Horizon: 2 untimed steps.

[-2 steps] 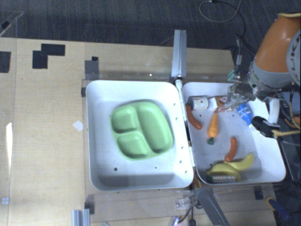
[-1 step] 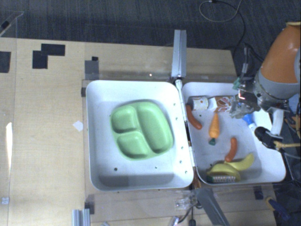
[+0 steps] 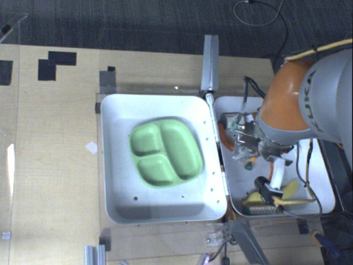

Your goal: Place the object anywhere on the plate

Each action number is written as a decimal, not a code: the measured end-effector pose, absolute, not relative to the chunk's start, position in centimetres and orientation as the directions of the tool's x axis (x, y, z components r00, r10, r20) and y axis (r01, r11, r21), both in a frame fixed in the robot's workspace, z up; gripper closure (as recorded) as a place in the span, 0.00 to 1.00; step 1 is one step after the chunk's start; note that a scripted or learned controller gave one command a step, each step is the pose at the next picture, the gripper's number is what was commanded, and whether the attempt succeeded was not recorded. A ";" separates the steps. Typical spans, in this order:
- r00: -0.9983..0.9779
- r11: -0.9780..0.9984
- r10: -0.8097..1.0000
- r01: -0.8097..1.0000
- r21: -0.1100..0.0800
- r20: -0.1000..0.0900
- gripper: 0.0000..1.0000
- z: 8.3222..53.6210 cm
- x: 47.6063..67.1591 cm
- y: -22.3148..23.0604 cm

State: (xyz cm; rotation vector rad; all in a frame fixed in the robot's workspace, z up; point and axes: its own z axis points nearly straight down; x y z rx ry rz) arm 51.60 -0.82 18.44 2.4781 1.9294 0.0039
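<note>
Gripper (image 3: pixel 241 138) is seen low in the shallow white right bin (image 3: pixel 324 199); its opening cannot be told. Nothing is seen held; small items like the yellow curved piece (image 3: pixel 289 189) lie nearer. One should be clamped squarely, then carried left onto the green divided plastic plate (image 3: pixel 165 150).

Two shallow white bins sit side by side on the pale wooden table (image 3: pixel 49 164), the left bin (image 3: pixel 118 148) touching the right bin (image 3: pixel 322 195). A grey metal post (image 3: pixel 210 65) rises behind their seam. Black tape marks (image 3: pixel 55 64) lie at far left. A thin cable (image 3: pixel 259 10) loops on the dark floor (image 3: pixel 138 10).
</note>
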 end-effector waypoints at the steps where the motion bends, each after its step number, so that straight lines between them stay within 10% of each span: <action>1: 0.159 -0.159 0.987 0.987 0.003 0.001 1.00 18.5 59.6 3.0; 2: 0.422 -0.422 0.907 0.907 -0.001 0.001 1.00 12.5 55.8 12.9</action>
